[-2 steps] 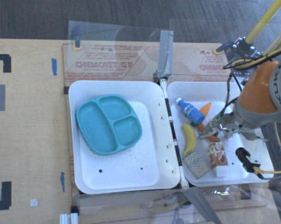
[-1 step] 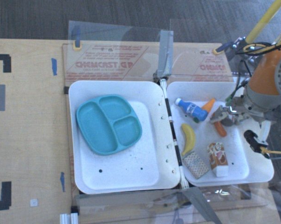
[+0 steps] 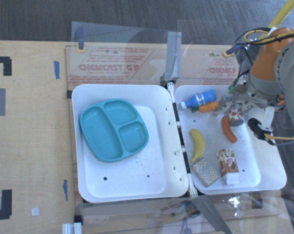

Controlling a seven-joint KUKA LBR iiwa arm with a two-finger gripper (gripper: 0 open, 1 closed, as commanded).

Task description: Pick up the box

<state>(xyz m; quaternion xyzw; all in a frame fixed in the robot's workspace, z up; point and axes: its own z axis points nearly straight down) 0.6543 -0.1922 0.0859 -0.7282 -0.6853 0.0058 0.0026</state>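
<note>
Hovering above the sausage (image 3: 229, 129), pincer (image 3: 233, 112) state unclear; box (image 3: 227, 163) lies apart.

The right bin (image 3: 271, 177) is crowded. The box (image 3: 227, 163) lies near its front edge, and a checked packet (image 3: 205, 172) sits just beside it on the left. A banana (image 3: 198, 144) lies a bit further back, next to the wall between the bins. A red sausage (image 3: 229, 129) lies behind the box with a small gap between them. At the back are a blue bottle (image 3: 200, 99) and a carrot (image 3: 208, 107). The claw (image 3: 233, 112) hangs over the back of this bin, close to the sausage. There is bare white floor to the right of the box. In the left bin (image 3: 83, 179), a blue tray (image 3: 114, 129) fills the back, and the front is open.
</note>
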